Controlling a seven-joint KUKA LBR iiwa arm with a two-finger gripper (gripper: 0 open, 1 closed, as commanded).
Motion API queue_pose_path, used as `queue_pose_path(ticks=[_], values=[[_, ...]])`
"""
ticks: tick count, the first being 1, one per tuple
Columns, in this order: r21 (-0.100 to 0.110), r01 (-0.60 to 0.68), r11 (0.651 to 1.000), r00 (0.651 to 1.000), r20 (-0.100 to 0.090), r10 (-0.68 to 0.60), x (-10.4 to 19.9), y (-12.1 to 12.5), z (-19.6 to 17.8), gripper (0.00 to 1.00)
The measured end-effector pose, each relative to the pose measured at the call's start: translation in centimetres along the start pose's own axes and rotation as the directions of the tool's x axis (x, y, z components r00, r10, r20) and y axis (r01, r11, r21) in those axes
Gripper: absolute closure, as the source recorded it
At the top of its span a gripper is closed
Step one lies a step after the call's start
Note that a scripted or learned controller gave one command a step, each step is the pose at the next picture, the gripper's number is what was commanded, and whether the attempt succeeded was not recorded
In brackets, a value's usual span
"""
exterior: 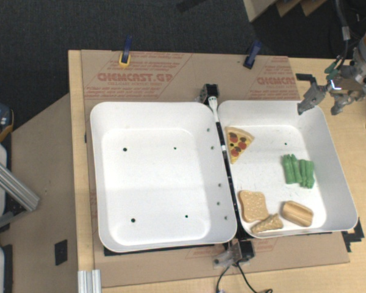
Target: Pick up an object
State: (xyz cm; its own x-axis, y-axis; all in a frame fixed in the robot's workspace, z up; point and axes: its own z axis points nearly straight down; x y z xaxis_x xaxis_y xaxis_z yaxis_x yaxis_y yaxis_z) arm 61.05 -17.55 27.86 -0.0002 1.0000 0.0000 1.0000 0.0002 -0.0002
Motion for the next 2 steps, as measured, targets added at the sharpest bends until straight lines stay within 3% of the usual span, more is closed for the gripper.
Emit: queue_pose_path(ticks=[1,2], values=[[0.009,-0.006,1.000,1.000,-0.001,0.006,-4.8,-3.8,9.8,0.00],[-0.009,0.007,1.000,1.000,0.002,-0.007,-0.3,4.3,6.6,0.00]])
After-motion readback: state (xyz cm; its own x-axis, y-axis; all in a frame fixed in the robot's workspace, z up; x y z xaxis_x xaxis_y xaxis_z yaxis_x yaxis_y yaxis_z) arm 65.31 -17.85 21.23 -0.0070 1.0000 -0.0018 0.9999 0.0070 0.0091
